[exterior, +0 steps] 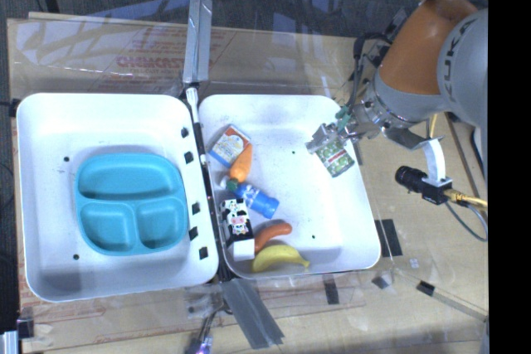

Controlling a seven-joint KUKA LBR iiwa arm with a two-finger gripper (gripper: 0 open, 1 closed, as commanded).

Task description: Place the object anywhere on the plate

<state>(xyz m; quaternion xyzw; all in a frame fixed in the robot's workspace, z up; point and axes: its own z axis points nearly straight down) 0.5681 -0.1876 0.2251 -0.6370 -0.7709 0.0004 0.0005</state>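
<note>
L bin (41,178): blue plate (130,201), three compartments, sits flat mid-bin, nothing on it.

R bin (348,211): toy pile along its L wall, just beside the divider. Top to bottom: small carton (226,147) w/ carrot (241,165) leaning on it, blue bottle (257,200), black-and-white cow-print box (238,221), red sausage-shaped piece (272,231), banana (279,259) at the bottom edge. All touching or nearly so.

Further R, over the bin's upper R part: tool (330,147) on the grey arm (431,70), w/ a small flat green-and-white packet (337,157) at its tip. Looks pinched there, but pic too blurry to be sure; can't tell whether it's clamped or apart.

Judgement: packet is prob the task obj. Likely light, thin, maybe flexible card or foil, so may flop or slip if held by one corner. Best hold would be across the flat faces near the middle, not an edge. Not fragile by the look of it. Plate is well apart to the L, past the divider.
</note>
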